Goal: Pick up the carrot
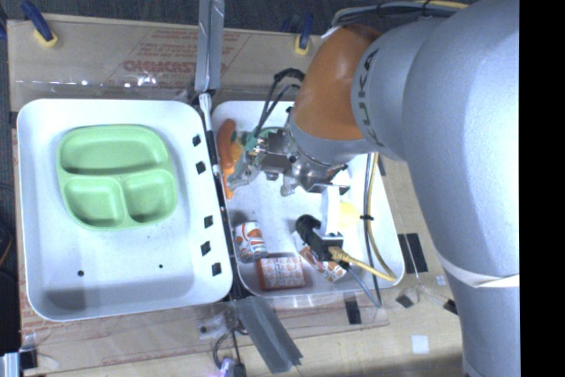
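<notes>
Carrot [229,147]: stiff, light, likely smooth; grip mid-length across its narrow width.
Tool [250,156]: beside carrot; grip state unclear.

table [106,49]: brown board top with faint red print, reaches past both bins on far and near sides
left bin [53,278]: white, shallow, sits flat on table, left half of scene
right bin [250,278]: white, shallow, just beside left bin, walls touching or nearly so along the middle; right part hidden under arm
blue clamps [39,22]: on table's far edge, one at far left, another [303,34] near the middle
grey bar [209,44]: lies on table at far side, lined up with the seam between bins
grey bar, near [269,333]: at near edge, below the seam, tilted
black tape pieces [413,253]: on table right of right bin
</notes>
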Available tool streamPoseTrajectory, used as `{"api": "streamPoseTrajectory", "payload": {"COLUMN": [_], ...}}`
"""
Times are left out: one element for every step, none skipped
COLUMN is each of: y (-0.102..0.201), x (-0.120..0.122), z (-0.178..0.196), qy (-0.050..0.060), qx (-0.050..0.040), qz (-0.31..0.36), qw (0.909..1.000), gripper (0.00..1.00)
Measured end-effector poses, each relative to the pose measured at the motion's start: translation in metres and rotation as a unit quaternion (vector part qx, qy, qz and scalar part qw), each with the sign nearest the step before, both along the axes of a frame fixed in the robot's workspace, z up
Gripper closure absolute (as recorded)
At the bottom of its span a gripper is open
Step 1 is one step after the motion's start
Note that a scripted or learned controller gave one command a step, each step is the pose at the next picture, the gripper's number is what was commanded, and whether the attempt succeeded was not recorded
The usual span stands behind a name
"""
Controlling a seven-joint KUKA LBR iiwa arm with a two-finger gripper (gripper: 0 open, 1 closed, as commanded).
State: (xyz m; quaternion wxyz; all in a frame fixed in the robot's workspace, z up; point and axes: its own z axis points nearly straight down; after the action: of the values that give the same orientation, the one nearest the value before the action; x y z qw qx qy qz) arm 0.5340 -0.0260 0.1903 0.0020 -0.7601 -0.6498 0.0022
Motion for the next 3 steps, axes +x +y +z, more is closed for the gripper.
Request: {"api": "streamPoseTrajectory", "payload": {"y": [-0.077, -0.078, -0.087], "x": [-0.011, 0.059, 0.056], "z": [-0.079, -0.099, -0.075], "qy": [0.0, -0.002, -0.003], "qx": [0.0005, 0.0006, 0.0003], "qz": [0.029, 0.107, 0.249], "qw": [0.9996, 0.9942, 0.9684], "gripper": [0.0, 0.0, 0.0]}}
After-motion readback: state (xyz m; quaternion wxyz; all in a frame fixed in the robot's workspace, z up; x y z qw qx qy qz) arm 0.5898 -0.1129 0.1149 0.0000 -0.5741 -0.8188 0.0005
